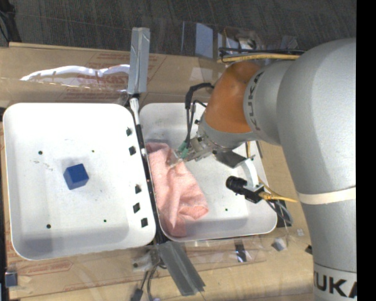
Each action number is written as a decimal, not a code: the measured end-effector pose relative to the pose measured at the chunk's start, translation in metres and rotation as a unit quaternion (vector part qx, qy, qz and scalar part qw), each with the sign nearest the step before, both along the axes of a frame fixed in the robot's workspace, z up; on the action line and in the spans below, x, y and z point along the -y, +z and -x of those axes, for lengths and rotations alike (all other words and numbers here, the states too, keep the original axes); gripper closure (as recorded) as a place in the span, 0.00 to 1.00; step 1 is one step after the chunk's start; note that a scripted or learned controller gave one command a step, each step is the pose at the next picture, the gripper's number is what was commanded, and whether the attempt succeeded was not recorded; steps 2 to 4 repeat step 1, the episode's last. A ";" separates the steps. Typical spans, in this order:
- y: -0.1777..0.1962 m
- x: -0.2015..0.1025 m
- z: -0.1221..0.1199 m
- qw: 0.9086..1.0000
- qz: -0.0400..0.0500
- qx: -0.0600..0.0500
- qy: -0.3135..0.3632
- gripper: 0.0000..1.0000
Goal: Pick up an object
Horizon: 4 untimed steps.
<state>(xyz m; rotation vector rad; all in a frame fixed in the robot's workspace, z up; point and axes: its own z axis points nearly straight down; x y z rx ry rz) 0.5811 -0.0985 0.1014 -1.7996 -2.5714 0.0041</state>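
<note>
The pink cloth point(175, 190) lies bunched along the left wall of the right bin point(238, 227), reaching toward its near edge. I judge it light, soft and floppy; a raised fold near its far end should pinch best. My gripper point(183, 152) sits at that far end, touching the cloth; how my jaws stand I cannot tell.

the arm point(282, 105) reaches over the right bin point(238, 221), its gripper point(183, 152) low at the upper edge of a pink cloth point(178, 190) that lies crumpled along the bin's left side. a blue cube point(76, 175) sits alone in the left bin point(25, 231).
</note>
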 end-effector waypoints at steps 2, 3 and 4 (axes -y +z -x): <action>0.091 -0.070 -0.039 0.998 0.000 0.001 -0.062 1.00; 0.091 -0.070 -0.039 0.998 0.000 0.001 -0.062 1.00; 0.091 -0.070 -0.039 0.998 0.000 0.001 -0.062 1.00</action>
